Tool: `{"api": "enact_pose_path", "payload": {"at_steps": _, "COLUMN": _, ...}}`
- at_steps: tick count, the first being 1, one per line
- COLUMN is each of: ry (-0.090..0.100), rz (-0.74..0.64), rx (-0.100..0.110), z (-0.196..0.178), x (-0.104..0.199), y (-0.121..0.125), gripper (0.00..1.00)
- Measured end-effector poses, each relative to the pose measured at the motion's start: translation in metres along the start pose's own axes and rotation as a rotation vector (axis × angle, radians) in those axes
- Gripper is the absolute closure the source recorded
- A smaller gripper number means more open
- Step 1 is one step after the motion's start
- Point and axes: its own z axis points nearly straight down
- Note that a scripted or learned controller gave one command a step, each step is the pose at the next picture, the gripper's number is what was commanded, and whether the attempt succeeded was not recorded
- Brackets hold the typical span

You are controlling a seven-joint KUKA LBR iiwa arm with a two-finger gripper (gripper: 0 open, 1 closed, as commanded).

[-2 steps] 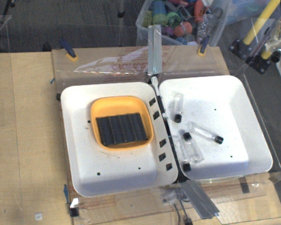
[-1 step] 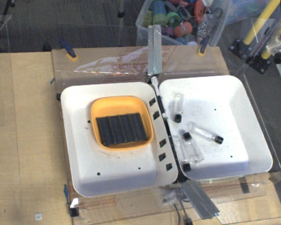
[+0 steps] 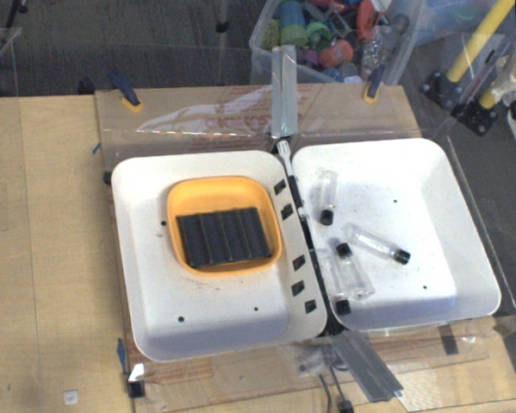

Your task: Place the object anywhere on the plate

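Observation:
An orange plate point(image 3: 182, 201) lies in the left bin point(image 3: 140, 251), and a dark ribbed rectangular block point(image 3: 223, 237) rests flat on it. Several clear plastic vials with black caps lie in the right bin point(image 3: 438, 192): one point(image 3: 325, 193) near its upper left, one point(image 3: 376, 244) at the middle, and more point(image 3: 349, 274) along the lower left by the divider.
A clear tub of mixed colourful toys point(image 3: 334, 20) stands behind the bins. A metal divider bar point(image 3: 283, 96) runs between the bins from the back. Yellow and black equipment point(image 3: 479, 69) sits at the upper right. Bare wooden bench lies to the left.

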Motion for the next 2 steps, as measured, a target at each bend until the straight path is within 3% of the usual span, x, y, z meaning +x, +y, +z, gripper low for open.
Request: {"api": "enact_pose_path", "payload": {"at_steps": 2, "ry": -0.001, "rz": -0.585, "rx": -0.003, "z": 0.0008, "x": 0.0, "y": 0.0002, "gripper": 1.0}}
